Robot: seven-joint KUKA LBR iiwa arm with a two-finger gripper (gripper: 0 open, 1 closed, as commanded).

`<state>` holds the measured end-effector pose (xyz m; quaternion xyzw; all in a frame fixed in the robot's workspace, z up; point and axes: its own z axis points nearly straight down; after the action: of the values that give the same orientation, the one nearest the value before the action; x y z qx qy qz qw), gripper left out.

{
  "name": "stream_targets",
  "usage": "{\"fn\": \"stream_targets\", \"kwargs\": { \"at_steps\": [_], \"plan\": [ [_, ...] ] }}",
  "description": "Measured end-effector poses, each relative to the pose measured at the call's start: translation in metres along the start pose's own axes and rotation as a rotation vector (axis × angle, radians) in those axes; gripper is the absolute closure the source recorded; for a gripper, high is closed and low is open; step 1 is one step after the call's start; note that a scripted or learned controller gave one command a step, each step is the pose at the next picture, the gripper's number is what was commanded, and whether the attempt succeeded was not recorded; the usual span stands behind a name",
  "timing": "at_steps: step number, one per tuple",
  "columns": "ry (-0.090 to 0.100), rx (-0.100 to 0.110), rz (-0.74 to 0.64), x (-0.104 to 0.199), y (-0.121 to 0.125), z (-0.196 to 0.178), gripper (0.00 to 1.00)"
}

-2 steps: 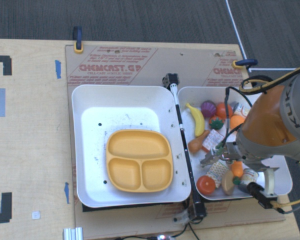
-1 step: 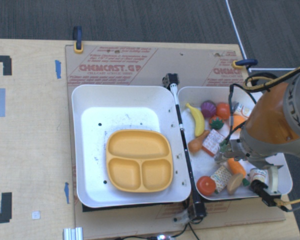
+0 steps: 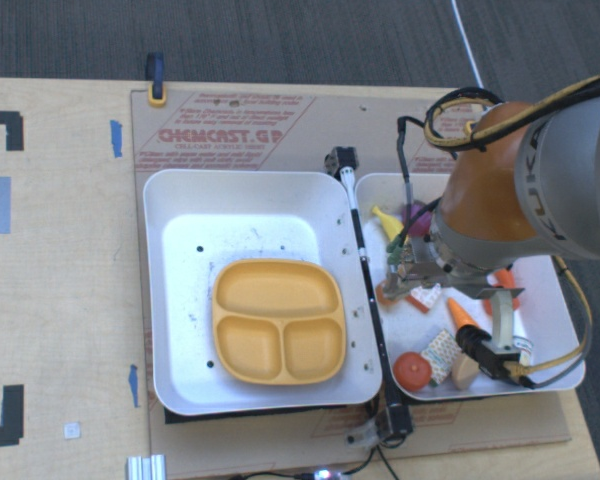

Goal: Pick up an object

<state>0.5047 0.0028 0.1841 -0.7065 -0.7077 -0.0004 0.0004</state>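
The arm is low over the right bin, its tool down among the clutter at the bin's nine o'clock side; I cannot tell whether it grips anything, so the pick looks unfinished. Candidates lie close: a tomato at six o'clock, a carrot (mid-bin), a yellow piece at eleven. The crowding could hinder a clean grasp. The left bin holds a yellow plate.
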Motion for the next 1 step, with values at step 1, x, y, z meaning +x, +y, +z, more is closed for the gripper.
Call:
{"fn": "stream_targets", "kwargs": {
  "at_steps": [1],
  "plan": [
    [-0.001, 0.001, 0.0, -0.0006, -0.0002, 0.0001, 0.0]
  ]
}}
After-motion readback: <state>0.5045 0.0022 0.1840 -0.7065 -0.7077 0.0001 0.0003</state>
